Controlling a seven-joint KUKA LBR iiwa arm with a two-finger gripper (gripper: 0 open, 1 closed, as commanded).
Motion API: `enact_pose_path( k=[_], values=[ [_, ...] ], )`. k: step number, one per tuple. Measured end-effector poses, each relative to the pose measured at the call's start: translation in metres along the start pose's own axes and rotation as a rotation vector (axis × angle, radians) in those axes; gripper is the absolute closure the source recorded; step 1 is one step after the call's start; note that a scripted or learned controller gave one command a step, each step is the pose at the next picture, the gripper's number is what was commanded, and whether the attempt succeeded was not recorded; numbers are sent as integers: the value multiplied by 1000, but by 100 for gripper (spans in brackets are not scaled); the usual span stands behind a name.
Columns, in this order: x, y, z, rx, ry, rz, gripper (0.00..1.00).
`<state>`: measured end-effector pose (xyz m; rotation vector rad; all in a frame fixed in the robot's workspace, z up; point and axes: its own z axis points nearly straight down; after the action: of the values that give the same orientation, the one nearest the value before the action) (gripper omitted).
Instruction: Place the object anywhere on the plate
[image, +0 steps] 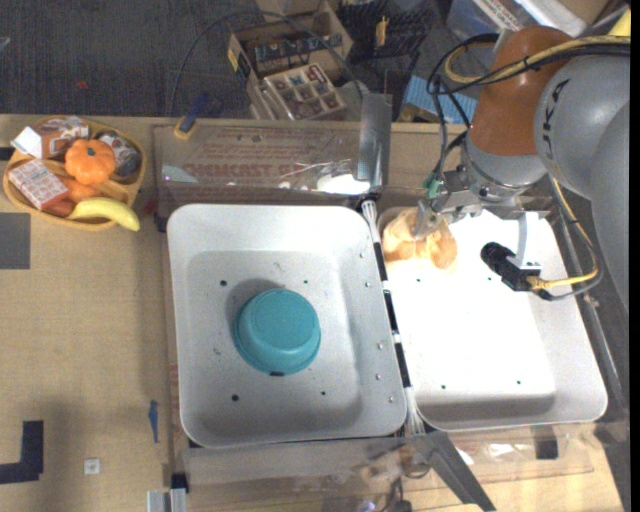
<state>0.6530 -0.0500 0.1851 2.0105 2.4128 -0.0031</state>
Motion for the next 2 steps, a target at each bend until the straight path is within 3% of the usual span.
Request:
enact_pose_path(
  k=[1,2],
  values=[
    [0,1,-40,-4,-1,-2,100],
    [47,-10,-51,-1,2,-403,100]
  ],
)
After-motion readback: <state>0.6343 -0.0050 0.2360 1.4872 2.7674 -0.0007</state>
